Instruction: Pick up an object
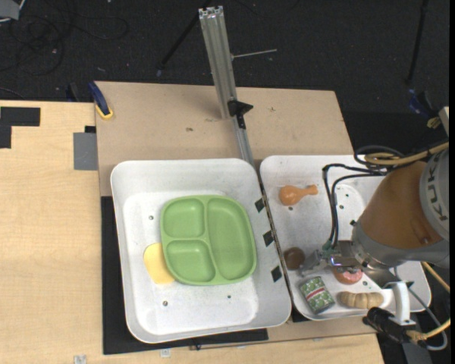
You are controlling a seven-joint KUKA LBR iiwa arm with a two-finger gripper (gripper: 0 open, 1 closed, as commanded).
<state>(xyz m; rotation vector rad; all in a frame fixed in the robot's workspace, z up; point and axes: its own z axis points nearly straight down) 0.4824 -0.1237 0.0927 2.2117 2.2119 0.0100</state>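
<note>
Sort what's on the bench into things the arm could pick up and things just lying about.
Could pick, right bin: orange pear-shaped toy, brown round piece, green patterned packet, tan roll, pink piece by the claw.

Lying about, left bin: green divided plate, yellow piece.

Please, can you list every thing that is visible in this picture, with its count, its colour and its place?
bins: 2, white, side by side on the bench
plate: 1, green, three compartments, in the left bin
yellow object: 1, yellow, partly under the plate's left edge
orange object: 1, orange, upper part of the right bin
brown object: 1, brown, round, right bin near its left wall
packet: 1, green and white, front of the right bin
tan object: 1, tan, elongated, right of the packet
pink object: 1, pink, under the gripper
post: 1, grey metal, behind the bins
arm: 1, grey and orange, over the right bin
gripper: 1, low in the right bin
</note>
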